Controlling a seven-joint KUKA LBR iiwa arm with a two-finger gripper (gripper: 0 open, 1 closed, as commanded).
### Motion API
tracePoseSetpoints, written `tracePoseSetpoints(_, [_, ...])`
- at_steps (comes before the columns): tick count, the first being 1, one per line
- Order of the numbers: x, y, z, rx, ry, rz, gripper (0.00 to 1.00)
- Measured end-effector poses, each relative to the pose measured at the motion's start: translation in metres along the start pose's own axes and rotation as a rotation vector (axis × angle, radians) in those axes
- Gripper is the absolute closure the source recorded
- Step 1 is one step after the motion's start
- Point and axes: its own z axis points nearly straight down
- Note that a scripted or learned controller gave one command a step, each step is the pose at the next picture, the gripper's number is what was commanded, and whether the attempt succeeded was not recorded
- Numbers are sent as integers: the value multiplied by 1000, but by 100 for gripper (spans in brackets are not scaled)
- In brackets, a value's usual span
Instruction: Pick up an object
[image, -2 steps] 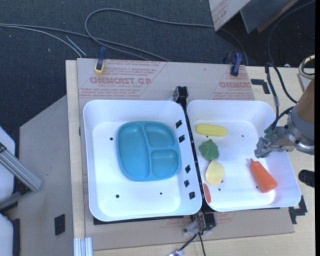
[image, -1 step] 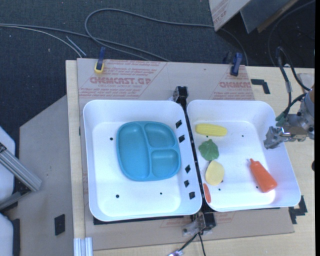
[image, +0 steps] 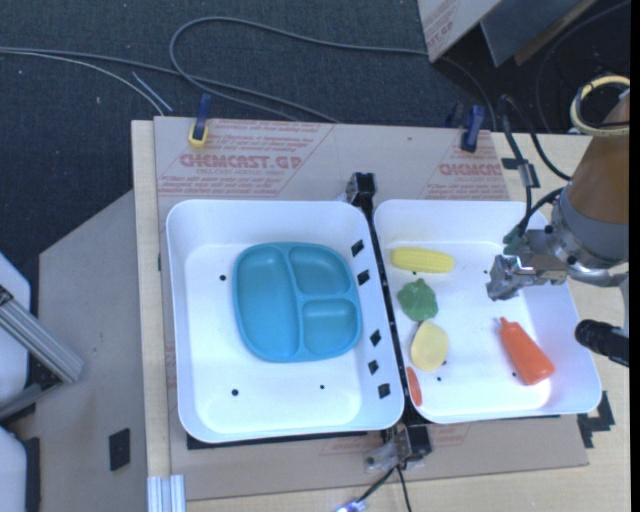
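A blue plate (image: 297, 300) sits in the left bin (image: 200, 400). In the right bin (image: 470, 400) lie yellow corn (image: 422, 261), a green toy (image: 417, 298), a yellow pear (image: 430, 346) and an orange carrot (image: 524, 352). The gripper (image: 503, 278) hangs just above the carrot; I cannot tell its grip. The carrot looks light, hard and smooth, so grab its middle.

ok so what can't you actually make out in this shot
- Gripper, camera view: small and blurred, so its opening is unreadable.
- Small red object at the right bin's near-left corner: partly hidden by the rim, identity unclear.
- Arm: cut off by the right edge.
- Printing on the board under the bins: partly covered.
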Motion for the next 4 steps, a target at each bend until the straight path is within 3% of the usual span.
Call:
tracePoseSetpoints(2, [103, 31, -5, -4, -2, -1, 100])
tracePoseSetpoints(4, [188, 62, 29, -3, -2, 1, 100])
